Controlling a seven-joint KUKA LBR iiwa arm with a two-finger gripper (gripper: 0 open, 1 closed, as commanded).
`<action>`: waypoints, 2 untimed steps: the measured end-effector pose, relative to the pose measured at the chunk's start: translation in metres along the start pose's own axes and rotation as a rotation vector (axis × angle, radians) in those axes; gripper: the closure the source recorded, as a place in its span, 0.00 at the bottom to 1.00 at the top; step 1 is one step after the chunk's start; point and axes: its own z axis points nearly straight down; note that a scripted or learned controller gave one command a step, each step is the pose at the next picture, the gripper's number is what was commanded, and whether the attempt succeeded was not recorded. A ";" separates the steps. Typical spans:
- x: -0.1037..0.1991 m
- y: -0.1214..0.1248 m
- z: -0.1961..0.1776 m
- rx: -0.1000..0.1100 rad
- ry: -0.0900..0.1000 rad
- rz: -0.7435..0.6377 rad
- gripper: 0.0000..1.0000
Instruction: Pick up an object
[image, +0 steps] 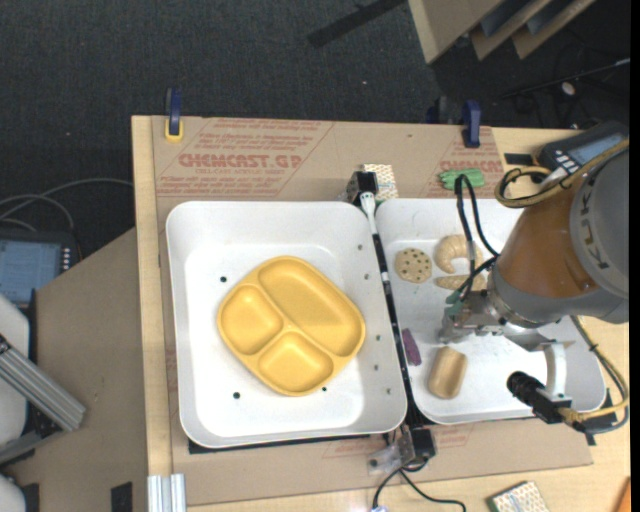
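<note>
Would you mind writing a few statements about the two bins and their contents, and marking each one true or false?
1. The yellow divided plate lies in the left bin. True.
2. The plate has five compartments. False: it has three.
3. The round cookie lies in the right bin. True.
4. The tan bread roll sits on the plate. False: it lies in the right bin, near the lower edge.
5. The arm reaches over the left bin. False: it is over the right bin.
</note>
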 end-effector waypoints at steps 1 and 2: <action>0.000 0.000 0.000 0.000 0.000 0.001 0.00; -0.008 0.074 0.010 -0.004 0.000 -0.004 0.00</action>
